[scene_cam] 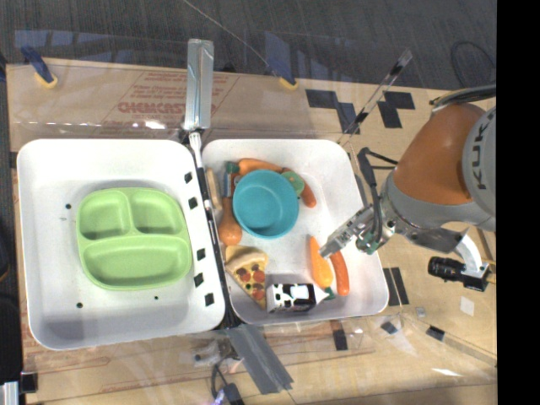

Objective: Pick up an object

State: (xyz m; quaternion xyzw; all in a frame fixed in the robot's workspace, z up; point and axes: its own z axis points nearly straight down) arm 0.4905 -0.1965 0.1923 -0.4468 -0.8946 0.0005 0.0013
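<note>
White plastic bins sit side by side on my taped wooden bench point(101, 99). My gripper point(342, 240) hangs over the right bin point(359, 175), beside an orange carrot point(320, 264); its grip is unclear.

Green divided plate point(133, 237) lies in left bin point(38, 226).

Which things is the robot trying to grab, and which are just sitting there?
For the job:
claw, in the right bin
carrot
hot dog
teal bowl
pizza slice
cow-patterned toy

Just lying about:
green divided plate in the left bin
</note>
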